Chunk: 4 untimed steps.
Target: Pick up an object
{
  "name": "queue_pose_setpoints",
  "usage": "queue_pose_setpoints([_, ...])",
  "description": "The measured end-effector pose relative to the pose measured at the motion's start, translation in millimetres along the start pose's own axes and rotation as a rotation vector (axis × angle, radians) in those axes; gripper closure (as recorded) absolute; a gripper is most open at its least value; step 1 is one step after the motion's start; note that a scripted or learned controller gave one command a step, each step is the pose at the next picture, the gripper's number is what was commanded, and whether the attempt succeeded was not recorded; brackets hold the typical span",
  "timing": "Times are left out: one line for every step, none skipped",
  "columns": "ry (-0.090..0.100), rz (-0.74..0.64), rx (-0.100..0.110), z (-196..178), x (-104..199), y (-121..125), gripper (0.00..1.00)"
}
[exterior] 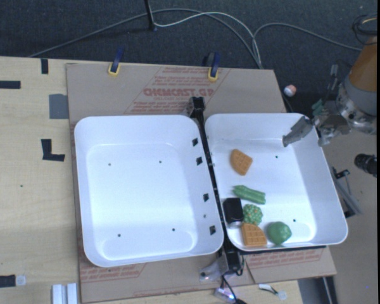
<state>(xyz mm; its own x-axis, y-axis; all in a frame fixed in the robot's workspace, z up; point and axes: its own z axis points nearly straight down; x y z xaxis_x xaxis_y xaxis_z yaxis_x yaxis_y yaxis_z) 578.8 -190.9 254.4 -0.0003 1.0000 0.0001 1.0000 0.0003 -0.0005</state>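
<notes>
The right bin [297, 182] holds several small objects. An orange waffle-like piece [241, 162] lies near its middle, and a long green piece [249, 194] lies below that. At the front left corner sit a black block [233, 209], a bumpy green piece [253, 215], a second orange waffle piece [254, 235] and a round green object [279, 232]. My gripper [309, 137] hangs over the bin's back right corner, well apart from all of them. It is open and nothing is between its fingers.
The left bin [139, 189] stands beside the right one, with a black divider strip [206, 170] between them. Both rest on a cardboard sheet [171, 90] held by two clamps. Cables run across the dark floor behind.
</notes>
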Motion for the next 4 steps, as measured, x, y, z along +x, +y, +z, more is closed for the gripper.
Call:
queue_pose_setpoints([0.002, -0.006, 0.005, 66.6, 80.0, -1.0, 0.00])
queue_pose_setpoints([0.000, -0.001, 0.007, 170.6, 92.8, 26.3, 0.00])
queue_pose_setpoints([0.000, 0.000, -0.001, 155.4, 91.8, 28.1, 1.00])
queue_pose_setpoints([0.000, -0.004, -0.009, 60.8, 137.6, 86.4, 1.00])
